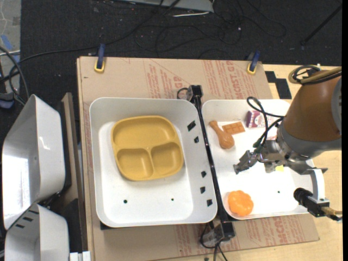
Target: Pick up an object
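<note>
Hovering over the right bin (217,145), the gripper (244,162) sits near that bin's middle, with the grey arm (312,118) and its orange band reaching in from the right. Whether its dark tips are spread or closed cannot be told from this slant, and nothing is visibly caught between them.

Nearest the camera, an orange ball-like fruit (240,203) lies by the front rim of the right bin, just below and slightly left of the gripper and apart from it; this looks the closest candidate, calling for a short shift toward the front rim.

Farther back in the right bin, a tan wooden spoon (222,135) lies with its long axis slanting from back-left to front-right, touching an orange cracker-like piece (234,128). A small purple packet (253,118) sits near the back rim.

Beside the right bin, the left bin (103,162) holds a yellow divided plate (147,147).
</note>
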`<state>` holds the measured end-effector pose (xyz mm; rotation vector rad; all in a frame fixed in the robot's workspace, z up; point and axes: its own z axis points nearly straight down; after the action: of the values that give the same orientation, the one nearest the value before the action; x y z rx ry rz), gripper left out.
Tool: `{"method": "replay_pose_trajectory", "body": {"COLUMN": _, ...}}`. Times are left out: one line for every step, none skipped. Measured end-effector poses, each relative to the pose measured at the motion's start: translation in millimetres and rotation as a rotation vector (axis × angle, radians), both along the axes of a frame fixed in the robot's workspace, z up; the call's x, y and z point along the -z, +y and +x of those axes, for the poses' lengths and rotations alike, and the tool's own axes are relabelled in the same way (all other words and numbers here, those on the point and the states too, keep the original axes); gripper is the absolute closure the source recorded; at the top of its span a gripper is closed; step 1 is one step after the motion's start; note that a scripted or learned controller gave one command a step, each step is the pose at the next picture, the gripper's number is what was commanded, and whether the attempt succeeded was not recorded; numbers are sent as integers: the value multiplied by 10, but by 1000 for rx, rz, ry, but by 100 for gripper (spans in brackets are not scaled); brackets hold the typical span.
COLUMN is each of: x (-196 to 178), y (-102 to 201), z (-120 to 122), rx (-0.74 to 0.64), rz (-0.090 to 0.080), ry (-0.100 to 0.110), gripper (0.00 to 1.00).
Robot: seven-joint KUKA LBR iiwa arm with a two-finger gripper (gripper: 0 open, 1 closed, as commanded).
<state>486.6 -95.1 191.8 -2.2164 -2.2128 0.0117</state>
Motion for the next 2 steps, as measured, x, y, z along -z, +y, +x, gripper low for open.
{"method": "replay_pose_trajectory", "body": {"x": -48, "y": 0, "z": 27, "rx": -2, "rz": -2, "ry": -11, "gripper": 0}}
{"method": "replay_pose_trajectory", "body": {"x": 592, "y": 29, "z": 25, "rx": 0, "rz": 0, "ry": -5, "gripper": 0}}
